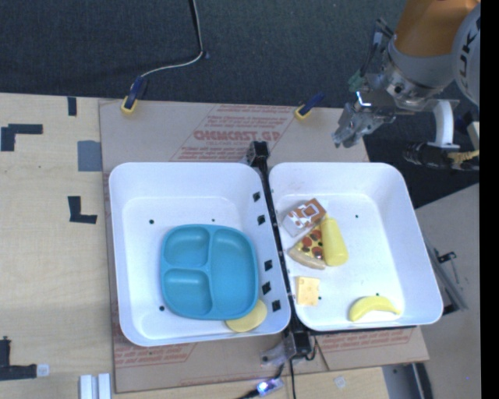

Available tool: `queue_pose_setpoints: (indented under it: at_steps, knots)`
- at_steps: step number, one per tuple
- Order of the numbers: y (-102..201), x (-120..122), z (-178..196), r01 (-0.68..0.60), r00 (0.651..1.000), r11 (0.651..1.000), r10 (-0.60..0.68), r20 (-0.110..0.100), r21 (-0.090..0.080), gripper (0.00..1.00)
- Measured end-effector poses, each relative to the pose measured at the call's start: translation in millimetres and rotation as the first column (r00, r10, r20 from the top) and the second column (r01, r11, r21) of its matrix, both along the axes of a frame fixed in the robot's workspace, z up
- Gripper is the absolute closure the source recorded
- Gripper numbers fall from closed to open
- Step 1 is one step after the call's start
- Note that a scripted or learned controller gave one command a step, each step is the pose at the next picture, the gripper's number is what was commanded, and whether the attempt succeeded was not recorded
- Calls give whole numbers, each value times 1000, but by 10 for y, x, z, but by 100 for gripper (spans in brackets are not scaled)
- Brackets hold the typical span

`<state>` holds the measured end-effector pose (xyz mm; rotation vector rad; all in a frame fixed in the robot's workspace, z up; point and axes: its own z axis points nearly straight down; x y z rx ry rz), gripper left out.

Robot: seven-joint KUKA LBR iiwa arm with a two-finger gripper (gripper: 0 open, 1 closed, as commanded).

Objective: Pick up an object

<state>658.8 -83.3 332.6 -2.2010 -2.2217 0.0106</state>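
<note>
low at the near edge, a yellow banana (375,308) lies in the front corner of the right bin (390,183), just beside its front wall, and a pale yellow round piece (248,318) sits tucked against the front rim of the blue divided plate (209,270) in the left bin (129,234).

up at the far right, the end effector (348,134) hangs over the cardboard sheet (187,136) beyond the right bin's back rim, apart from everything in the bins, with nothing between its fingers; how far they are spread i cannot tell. the grey arm with its orange band (433,23) rises from it toward the right corner.

red print on the cardboard, upside down from this side, seems to read "chemgraf", though it is too faint to be sure.

right bin, five pieces: one waffle-like square (302,217), one pizza slice (309,248), one yellow corn-like piece (334,241), these three touching in a cluster near the centre wall; one cheese square (309,291) a little nearer; one banana. the bin's back and right parts are open floor.

left bin, two things: the plate, with three compartments, and the round piece. bare floor runs along its back and left walls.

two blue-and-yellow clamps (131,101) grip the cardboard's far edge on the counter (47,234).
</note>
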Motion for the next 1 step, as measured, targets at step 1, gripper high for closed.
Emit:
queue_pose_setpoints:
  at_steps: [1]
  knots:
    - [64, 105, 1066, 6, 1000, 1000, -6, 25, -6, 100]
